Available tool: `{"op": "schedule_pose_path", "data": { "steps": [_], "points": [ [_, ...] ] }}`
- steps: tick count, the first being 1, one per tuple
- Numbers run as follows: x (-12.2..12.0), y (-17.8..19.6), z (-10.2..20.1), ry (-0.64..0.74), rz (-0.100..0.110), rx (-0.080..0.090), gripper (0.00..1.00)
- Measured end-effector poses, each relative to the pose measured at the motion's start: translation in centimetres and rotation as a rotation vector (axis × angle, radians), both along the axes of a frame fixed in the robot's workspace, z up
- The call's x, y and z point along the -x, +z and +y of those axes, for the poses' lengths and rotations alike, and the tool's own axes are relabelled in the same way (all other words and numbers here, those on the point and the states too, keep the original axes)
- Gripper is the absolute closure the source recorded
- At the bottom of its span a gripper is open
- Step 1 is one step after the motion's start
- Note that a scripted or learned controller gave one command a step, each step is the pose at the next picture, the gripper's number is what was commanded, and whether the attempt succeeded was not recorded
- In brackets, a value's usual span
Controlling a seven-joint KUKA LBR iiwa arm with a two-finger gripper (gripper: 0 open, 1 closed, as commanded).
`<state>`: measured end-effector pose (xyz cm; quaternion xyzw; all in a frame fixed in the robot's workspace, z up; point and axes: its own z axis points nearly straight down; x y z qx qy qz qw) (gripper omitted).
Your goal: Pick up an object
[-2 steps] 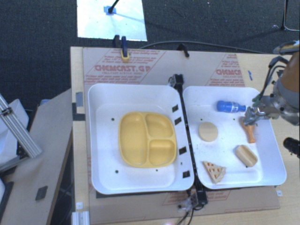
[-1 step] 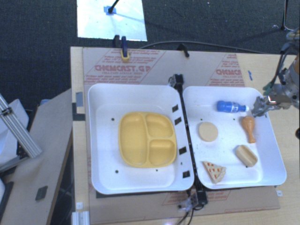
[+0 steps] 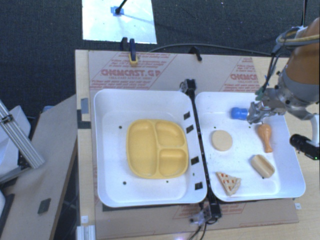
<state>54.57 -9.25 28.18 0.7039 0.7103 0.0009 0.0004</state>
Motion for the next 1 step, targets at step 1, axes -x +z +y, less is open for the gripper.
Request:
{"op": "schedule_pose_path", "data": {
  "steps": [1],
  "points": [
    [-1.67,-2.03,4.58,0.0,0.001,-0.001,1.0]
  ]
}}
